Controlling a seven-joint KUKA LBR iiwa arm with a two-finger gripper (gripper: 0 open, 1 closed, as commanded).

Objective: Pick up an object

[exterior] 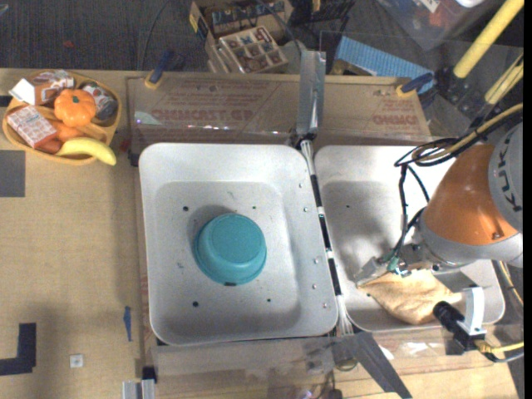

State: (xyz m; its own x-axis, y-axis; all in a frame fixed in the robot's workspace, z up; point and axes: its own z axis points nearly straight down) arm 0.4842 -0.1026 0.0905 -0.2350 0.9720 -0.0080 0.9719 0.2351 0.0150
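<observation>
The end effector [389, 266] is lowered in the right white bin [349, 189]; its state cannot be told. A crumpled tan cloth [411, 296] is seen just below it, touching.

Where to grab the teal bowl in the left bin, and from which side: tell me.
Judging from this view, take the teal bowl by its outer edge, coming straight down from above. It seems to lie upside down in the middle of the left bin, its rounded base up, so there is no open lip to pinch. Nothing crowds it, so any side of the edge should do.
</observation>
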